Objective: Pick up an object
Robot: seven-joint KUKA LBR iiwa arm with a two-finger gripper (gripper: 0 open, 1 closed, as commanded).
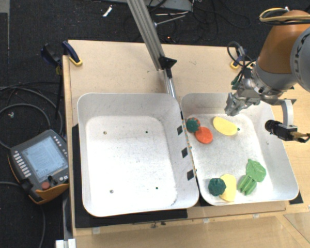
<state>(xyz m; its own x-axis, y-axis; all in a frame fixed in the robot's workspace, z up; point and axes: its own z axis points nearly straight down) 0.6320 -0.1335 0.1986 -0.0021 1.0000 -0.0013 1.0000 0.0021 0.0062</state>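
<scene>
In the right bin (268, 143) lie several small toys. A yellow oval piece (225, 126) lies near the back, with an orange-red ball (204, 135) and a small dark green and red piece (192, 124) to its left. At the front sit a dark green lump (216, 186), a pale yellow piece (229, 187) and a light green leafy toy (252, 175). My gripper (232, 109) hangs just above and behind the yellow oval piece, pointing down; nothing shows between its fingers.
The left bin (93, 154) lies beside the right one, a raised divider with black clips (186, 151) between them. A metal pole (150, 30) slants in from the back. A teach pendant (39, 161) lies off the bench at left.
</scene>
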